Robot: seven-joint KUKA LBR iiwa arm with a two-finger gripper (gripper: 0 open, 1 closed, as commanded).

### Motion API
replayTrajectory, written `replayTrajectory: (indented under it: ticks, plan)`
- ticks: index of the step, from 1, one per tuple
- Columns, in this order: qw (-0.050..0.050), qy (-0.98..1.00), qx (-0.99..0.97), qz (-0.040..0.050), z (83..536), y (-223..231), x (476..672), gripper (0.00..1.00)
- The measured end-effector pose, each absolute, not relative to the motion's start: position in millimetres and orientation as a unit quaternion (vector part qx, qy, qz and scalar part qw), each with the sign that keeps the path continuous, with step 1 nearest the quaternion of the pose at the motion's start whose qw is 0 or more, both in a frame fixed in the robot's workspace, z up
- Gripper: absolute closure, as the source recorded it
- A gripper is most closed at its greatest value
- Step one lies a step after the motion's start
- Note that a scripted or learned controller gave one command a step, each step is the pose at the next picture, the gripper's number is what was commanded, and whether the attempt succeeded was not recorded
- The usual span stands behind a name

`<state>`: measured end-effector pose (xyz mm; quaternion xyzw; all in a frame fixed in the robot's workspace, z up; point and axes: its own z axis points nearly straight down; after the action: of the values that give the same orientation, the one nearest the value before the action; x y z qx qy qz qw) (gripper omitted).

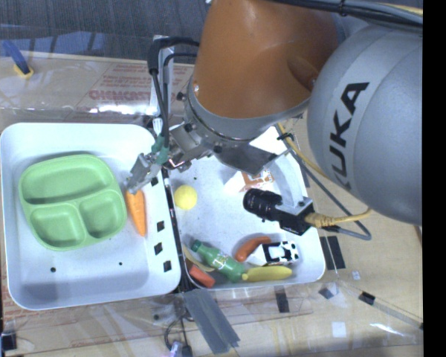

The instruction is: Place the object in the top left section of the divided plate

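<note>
A green divided plate (70, 199) lies in the left white bin (30, 285), with one long section at the top and two smaller ones below. An orange carrot (137, 213) hangs upright just right of the plate's edge, over the bin floor. My gripper (136, 183) reaches down from the arm's orange wrist and is shut on the carrot's top end. The grey fingers (143, 168) slant down to the left, close to the wall between the two bins. The carrot is beside the plate's lower right section, not over the plate.
The right bin (312, 270) holds a yellow ball (184, 196), a green bottle (219, 261), a red sausage-like piece (253, 245), a yellow banana shape (267, 274) and a black-and-white toy (281, 253). The arm's big body covers that bin's upper part.
</note>
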<state>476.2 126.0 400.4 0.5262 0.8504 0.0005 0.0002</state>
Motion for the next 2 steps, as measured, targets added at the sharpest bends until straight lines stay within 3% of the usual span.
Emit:
replayTrajectory:
  ticks: [1, 2]
  plan:
    - [-0.001, 0.853, 0.522, -0.0005, 409.8, 128.2, 476.3, 1.0]
    - [-0.001, 0.853, 0.522, -0.0008, 409.6, 128.0, 476.3, 0.0]
